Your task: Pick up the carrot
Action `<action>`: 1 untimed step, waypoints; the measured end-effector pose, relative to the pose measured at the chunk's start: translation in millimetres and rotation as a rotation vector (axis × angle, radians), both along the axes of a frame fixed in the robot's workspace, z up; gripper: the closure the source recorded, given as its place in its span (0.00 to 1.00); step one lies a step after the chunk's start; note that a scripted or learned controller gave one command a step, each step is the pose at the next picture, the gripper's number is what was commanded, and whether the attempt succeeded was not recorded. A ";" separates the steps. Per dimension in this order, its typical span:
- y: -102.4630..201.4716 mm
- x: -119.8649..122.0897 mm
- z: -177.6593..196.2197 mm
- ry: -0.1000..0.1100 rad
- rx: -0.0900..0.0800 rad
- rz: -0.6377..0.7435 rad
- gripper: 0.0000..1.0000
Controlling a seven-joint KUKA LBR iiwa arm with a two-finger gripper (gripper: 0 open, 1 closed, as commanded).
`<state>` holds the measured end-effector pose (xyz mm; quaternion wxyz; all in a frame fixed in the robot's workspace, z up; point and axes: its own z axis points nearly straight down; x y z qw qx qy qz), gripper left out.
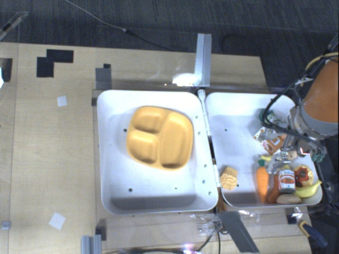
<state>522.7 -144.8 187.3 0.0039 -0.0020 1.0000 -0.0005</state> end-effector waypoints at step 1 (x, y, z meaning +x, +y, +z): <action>30.7 -28.9 -97.0 -0.012 -0.002 -0.024 0.00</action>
